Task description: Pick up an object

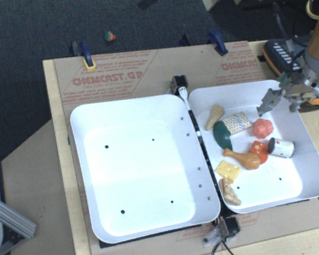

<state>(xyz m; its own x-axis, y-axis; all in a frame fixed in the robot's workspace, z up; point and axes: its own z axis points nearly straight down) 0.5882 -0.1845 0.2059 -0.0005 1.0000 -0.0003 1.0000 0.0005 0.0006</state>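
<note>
"CHEMCAST GP" printed red on the brown board [107, 77]

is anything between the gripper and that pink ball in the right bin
Nothing visible. The gripper hangs above the right bin's back right part, and the pink ball lies just in front of it, with bare bin floor between. The patterned block sits to the ball's left, off that line.

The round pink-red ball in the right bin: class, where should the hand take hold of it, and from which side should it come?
Grip the round pink-red ball across its middle, coming straight down from above. It is round, so any width suits, and its top is uncovered. The hand hangs just above it in the view. Line the fingers up top to bottom in the view, probably, since the patterned flat packet lies close on its left.
</note>
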